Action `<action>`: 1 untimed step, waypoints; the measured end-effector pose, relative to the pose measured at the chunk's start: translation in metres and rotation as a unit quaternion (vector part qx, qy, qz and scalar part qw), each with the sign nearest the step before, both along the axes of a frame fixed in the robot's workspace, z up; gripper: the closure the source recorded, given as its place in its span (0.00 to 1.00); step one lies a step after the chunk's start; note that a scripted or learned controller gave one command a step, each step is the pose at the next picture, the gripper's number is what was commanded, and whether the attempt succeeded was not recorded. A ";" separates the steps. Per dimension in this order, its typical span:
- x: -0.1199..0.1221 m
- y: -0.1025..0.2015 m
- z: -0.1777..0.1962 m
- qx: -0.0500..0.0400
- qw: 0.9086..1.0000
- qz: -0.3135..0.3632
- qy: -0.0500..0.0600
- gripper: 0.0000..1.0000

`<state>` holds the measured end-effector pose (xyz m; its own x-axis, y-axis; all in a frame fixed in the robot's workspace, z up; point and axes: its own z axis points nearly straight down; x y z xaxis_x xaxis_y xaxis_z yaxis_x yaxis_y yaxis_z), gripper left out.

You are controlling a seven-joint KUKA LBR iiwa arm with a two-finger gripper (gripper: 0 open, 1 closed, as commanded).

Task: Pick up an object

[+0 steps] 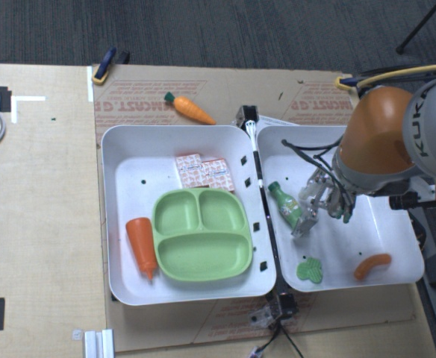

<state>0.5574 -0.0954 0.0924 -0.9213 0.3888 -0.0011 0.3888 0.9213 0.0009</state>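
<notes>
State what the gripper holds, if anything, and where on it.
Cannot be told: the gripper sits beside the green plastic bottle, contact unclear.

A plate [203, 237] lay in the left bin [121, 151], a carrot [141, 246] to its left. A bottle [284, 202] and sausage [372, 265] lay in the right bin [397, 233].

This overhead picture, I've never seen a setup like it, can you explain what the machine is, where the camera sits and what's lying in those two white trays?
One camera looks down at a slant on a bench. The grey and orange machine on the right is a robot arm with a claw meant to pick something up. The claw hangs low in the right bin, beside a green bottle; whether it grips the bottle is unclear. That bin also holds a green leafy toy and a sausage. The left bin holds a green plate, a carrot and a small box. Another carrot lies outside on the cardboard.
</notes>
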 end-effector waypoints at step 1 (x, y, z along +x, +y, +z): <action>0.058 0.001 0.001 -0.001 0.996 0.091 -0.002 0.00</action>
<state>0.6154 -0.0946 0.0931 -0.9766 0.2150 -0.0048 0.2150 0.9766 0.0009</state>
